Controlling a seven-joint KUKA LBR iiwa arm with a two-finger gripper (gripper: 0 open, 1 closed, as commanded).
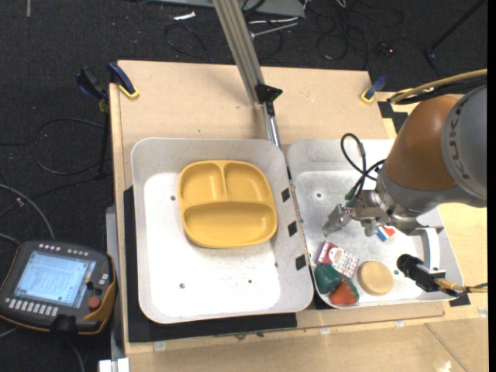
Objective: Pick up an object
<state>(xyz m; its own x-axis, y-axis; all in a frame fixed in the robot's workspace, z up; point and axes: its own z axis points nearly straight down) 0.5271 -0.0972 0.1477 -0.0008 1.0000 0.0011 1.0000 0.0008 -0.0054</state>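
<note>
The right bin (314, 161) holds several small things along its near edge. A red and white packet (339, 256) lies beside a green and red toy vegetable (336, 284) and a round tan piece (376, 278). A small red, white and blue item (384, 232) peeks out from under the wrist. My gripper (341, 217) hangs low over the middle of the right bin, just above and behind the packet, with nothing seen in its hold. The arm's orange and grey body covers the bin's right side.
A yellow divided plate (228, 203) lies in the left bin (225, 281). A slanted metal pole (242, 41) runs down to the seam between the bins. A teach pendant (54, 284) sits off the bench at lower left.
</note>
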